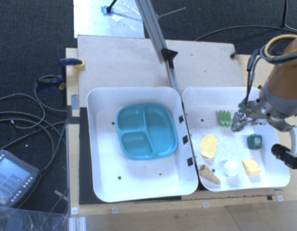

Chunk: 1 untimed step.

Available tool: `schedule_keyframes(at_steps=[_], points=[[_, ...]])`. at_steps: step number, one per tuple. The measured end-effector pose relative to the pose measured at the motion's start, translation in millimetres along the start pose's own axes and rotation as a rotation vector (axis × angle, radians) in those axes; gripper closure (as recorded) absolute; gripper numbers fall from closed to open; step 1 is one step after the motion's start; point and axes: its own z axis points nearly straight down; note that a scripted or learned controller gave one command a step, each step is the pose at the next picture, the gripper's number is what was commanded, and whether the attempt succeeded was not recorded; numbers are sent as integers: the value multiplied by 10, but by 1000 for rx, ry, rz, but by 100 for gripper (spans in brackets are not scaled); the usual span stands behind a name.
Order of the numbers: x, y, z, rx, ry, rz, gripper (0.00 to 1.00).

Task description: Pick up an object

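Jaws (pixel 236 124) beside green block (pixel 224 118) in right bin (pixel 206 105), opening unclear, no readable writing

No readable text anywhere.
The pendant (pixel 11 177) at the lower left of the frame has a lit screen, but its contents are too small and blurred to make out any words or numbers.

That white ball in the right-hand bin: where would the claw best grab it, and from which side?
Probably straight from above, fingers closing across its widest middle. The white ball is round, so no side grips better, but the cone-shaped piece and yellow block lie close on either side, so the fingers should probably drop into the freer gaps in front and behind.
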Motion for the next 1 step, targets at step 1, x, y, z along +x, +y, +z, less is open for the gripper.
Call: schedule_keyframes(at_steps=[1], points=[[544,270,-81,-1,1,-1,100]])
